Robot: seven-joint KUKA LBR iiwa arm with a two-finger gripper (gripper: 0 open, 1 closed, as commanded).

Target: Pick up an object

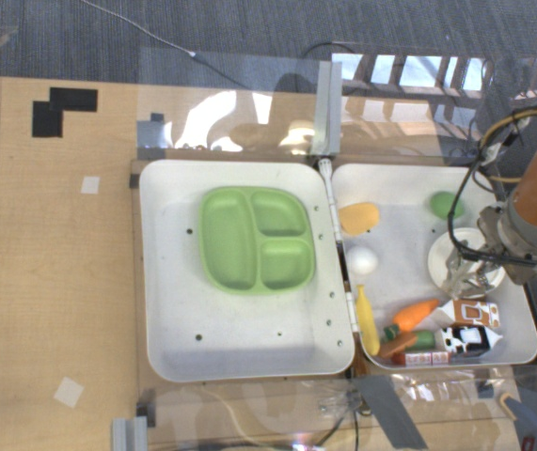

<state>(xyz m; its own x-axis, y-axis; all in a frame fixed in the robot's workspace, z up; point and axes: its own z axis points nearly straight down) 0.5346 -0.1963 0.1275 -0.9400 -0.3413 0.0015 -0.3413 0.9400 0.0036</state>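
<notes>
The hand (470, 275) hangs over the right shallow white bin's (400, 191) right edge, above a round white plate (445, 256); its spread cannot be told. An orange plastic carrot (416, 314) lies just beside it.

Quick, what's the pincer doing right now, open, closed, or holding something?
Pincer: low in the right bin over the white plate; whether it is open, closed or holding anything cannot be told from this view.
</notes>
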